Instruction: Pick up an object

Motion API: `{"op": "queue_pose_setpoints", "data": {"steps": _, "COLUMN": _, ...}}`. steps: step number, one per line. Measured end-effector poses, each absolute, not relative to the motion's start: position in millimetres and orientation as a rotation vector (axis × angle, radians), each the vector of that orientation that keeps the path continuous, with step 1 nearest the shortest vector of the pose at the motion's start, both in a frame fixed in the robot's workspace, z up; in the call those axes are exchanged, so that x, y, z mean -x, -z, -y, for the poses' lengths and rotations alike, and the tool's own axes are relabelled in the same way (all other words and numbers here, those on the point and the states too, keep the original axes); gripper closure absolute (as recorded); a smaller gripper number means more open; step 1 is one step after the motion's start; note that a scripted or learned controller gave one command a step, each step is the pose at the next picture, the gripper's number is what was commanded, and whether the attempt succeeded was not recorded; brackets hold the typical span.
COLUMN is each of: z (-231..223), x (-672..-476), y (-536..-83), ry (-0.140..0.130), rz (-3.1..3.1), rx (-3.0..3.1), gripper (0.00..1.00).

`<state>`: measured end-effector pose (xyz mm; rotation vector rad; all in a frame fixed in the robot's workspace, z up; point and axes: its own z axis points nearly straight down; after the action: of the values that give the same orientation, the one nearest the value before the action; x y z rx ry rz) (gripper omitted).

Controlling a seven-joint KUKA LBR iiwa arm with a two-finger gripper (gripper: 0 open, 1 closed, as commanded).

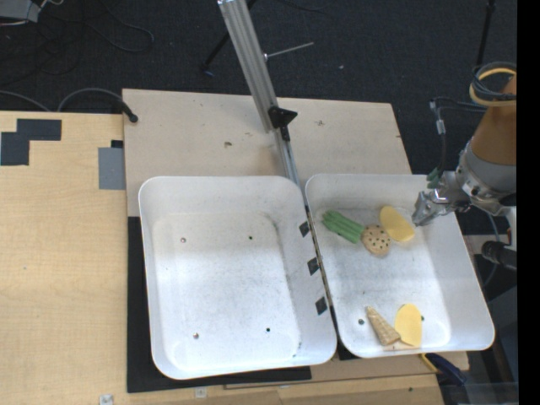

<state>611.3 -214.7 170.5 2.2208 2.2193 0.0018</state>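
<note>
From my remote station, I watched the grey arm with the orange band point(494, 133) reach in from the right edge of the frame, its two-finger gripper point(424, 206) poised over the upper right part of the right-hand shallow white bin point(472, 298). I could not tell whether the claw was released or clenched; at this slant it was too small and dark to read, and I saw nothing between its tips.

The likeliest target, a pale yellow rounded plastic piece point(396, 224), lay just beside and below the gripper, touching a tan speckled cookie-shaped disc point(376, 240). A green ridged stick-like toy point(343, 226) sat just left of the disc. Near the bin's lower edge lay a second yellow rounded piece point(409, 324) against a tan cone-shaped toy point(381, 326). The left-hand shallow white bin point(160, 251) lay across the central divider.

I judged this to be the approach step, with no pick yet made. The next move, as I read it, called for a short shift down and left over the yellow piece, a descent with the claw released, and a closing that cleared the neighbouring disc.
</note>
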Motion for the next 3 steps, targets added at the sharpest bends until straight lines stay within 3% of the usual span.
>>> {"op": "queue_pose_setpoints", "data": {"steps": 1, "z": 216, "x": -611.8, "y": -203, "ry": -0.001, "rz": -2.22, "rx": -2.22, "gripper": 1.0}}
{"op": "queue_pose_setpoints", "data": {"steps": 2, "z": 166, "x": -606.9, "y": -201, "ry": 0.001, "rz": -2.229, "rx": -2.22, "gripper": 1.0}}
{"op": "queue_pose_setpoints", "data": {"steps": 3, "z": 121, "x": -586.4, "y": -198, "ry": 0.003, "rz": -2.23, "rx": -2.222, "gripper": 1.0}}
